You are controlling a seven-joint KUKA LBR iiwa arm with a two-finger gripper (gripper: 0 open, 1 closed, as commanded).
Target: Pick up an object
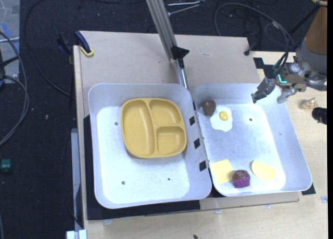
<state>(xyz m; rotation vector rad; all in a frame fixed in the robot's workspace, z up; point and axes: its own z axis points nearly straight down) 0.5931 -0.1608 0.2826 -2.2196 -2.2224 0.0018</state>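
Observation:
My gripper (272, 93) hangs over the far right corner of the right bin (258, 129), its two fingers spread apart with nothing between them. Below it in that bin lie a brown ball (208, 107) and a fried egg (221, 119) near the far left side. Along the near side sit a yellow cheese square (221, 170), a purple cupcake-like piece (240, 178) and a pale yellow oval slice (264, 170). The gripper is well apart from all of them.
The left bin (106, 165) holds a yellow divided tray (153, 127). A slanted metal pole (161, 17) rises from between the bins at the back. Cables lie on the dark floor beyond the bench.

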